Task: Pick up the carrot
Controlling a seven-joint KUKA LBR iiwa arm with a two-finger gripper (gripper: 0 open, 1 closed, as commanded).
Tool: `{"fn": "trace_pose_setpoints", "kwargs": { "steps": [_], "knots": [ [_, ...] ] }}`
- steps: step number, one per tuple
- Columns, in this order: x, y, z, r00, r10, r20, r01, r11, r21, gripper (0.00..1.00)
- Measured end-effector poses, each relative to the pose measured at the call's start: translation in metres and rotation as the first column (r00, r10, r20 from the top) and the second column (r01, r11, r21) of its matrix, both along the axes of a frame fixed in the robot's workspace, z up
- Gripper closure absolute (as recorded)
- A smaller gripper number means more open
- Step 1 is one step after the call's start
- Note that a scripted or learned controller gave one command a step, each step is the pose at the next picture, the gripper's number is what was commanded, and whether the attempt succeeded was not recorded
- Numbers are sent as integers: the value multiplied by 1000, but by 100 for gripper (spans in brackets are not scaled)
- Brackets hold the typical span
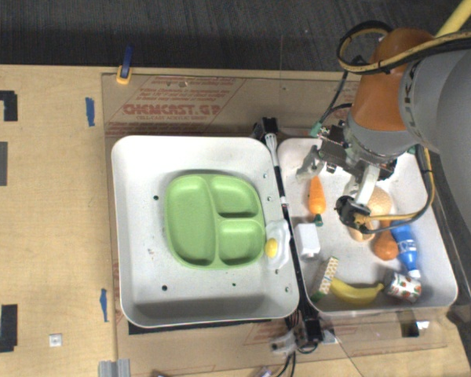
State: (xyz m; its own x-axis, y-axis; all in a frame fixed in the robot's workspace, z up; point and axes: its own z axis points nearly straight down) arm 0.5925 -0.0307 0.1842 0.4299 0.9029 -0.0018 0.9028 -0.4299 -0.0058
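The carrot (317,196) lies in the right bin (439,250), toward its ten o'clock corner, upright along the view. The gripper (335,185) hovers just at the carrot's three o'clock with its fingers spread apart, nothing between them. A banana (355,290) rests at the bin's six o'clock.
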Motion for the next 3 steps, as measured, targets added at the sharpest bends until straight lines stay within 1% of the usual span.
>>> {"fn": "trace_pose_setpoints", "kwargs": {
  "steps": [1,2,3],
  "knots": [
    [1,-64,-46,905,-425,-6,425,905,-3,0],
    [-1,-61,-81,857,-516,5,516,857,-1,0],
    [-13,-69,-85,736,-676,31,676,737,18,0]
  ]
}}
